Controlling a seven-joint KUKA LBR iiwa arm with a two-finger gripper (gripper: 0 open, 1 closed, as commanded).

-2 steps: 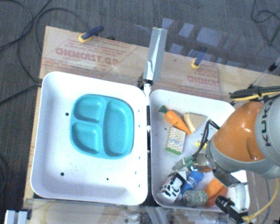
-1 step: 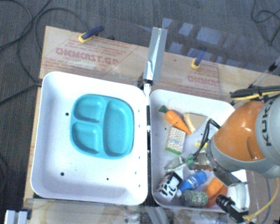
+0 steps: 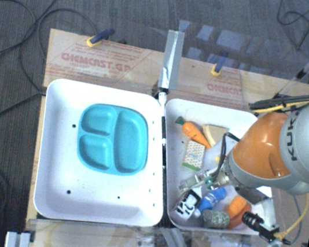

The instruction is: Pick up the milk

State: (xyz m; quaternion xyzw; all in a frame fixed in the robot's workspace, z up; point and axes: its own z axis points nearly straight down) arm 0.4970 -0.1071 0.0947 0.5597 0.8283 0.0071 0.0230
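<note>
In the right bin (image 3: pixel 171 152), the milk (image 3: pixel 188 203) — a white carton, black-marked, seemingly tilted — lies beside the pincer (image 3: pixel 206 181), grip unclear.

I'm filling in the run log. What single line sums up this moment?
arm: over right bin | gripper: low among items | milk carton: lying in bin, not held | blue tray: left bin

Two smooth glossy white plastic bins (image 3: pixel 43 189), matt turquoise plastic divided tray (image 3: pixel 113 139), glossy orange plastic arm band (image 3: pixel 258 149), rough grey carpet floor (image 3: pixel 16 38)
</note>
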